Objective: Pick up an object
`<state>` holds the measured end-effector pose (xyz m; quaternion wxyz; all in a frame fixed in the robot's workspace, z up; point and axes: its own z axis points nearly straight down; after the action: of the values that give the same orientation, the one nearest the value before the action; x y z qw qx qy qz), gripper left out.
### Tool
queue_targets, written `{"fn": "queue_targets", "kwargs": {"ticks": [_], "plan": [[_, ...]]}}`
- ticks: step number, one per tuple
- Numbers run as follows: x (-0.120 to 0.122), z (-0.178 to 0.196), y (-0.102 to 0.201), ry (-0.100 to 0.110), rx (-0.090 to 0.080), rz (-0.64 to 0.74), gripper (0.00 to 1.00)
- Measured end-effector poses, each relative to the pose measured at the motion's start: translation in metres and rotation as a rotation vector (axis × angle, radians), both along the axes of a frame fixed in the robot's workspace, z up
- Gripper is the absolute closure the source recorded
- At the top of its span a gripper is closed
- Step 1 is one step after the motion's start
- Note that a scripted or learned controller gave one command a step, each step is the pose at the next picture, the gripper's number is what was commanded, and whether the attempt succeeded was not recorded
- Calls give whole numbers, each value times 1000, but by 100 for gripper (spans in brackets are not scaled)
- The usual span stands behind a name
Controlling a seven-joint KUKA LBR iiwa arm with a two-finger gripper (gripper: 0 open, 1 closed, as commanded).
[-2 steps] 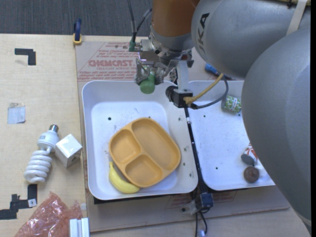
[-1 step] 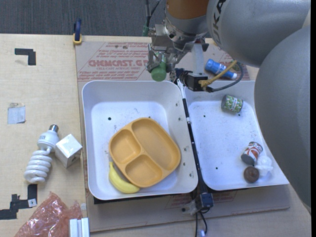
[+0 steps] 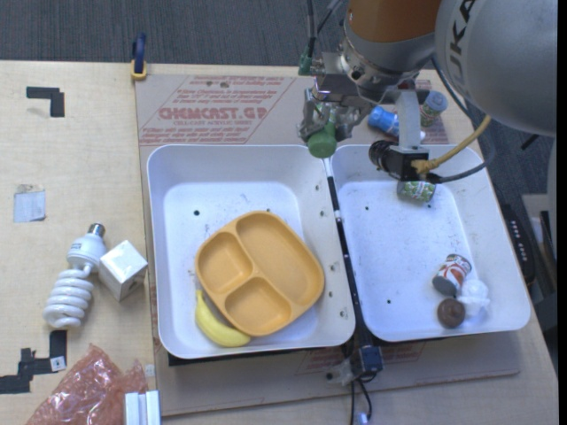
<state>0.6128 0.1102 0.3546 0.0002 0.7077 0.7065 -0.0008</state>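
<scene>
Starting nearest, we see the left bin carrying an orange tray that lies over a banana, leaving little of the fruit to grasp. The right bin keeps a small can and a brown disc near its front right corner, both lying free. Farther back, the gripper hangs over the seam between the bins with a green object at its tip. We judge this the task's thing, seemingly pinched, yet whether the jaws are spread or pressed together we cannot tell.
</scene>
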Motion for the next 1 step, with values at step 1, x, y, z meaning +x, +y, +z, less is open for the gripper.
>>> {"fn": "queue_targets", "kwargs": {"ticks": [1], "plan": [[16,-18,11,0,-1,3,100]]}}
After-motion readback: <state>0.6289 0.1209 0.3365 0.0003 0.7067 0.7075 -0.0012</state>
